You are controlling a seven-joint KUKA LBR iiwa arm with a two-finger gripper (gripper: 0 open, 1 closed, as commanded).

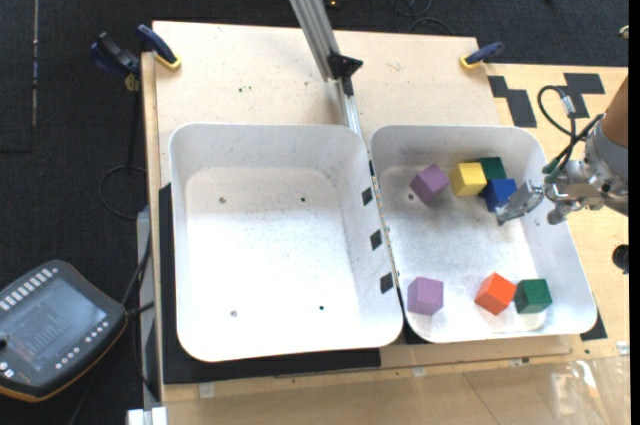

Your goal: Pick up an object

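Pincer [512, 209] hung beside a blue cube [499, 190] in the right bin [565, 253], its grip impossible to tell.

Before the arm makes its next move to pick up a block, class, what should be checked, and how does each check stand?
1. Blocks lie in the right bin: ok.
2. Gripper is over that bin: ok.
3. Gripper is near a target, the blue block: ok.
4. A block sits between the fingers: cannot tell.
5. Blue block has free space around it: not ok, it crowds the yellow block and a green block.
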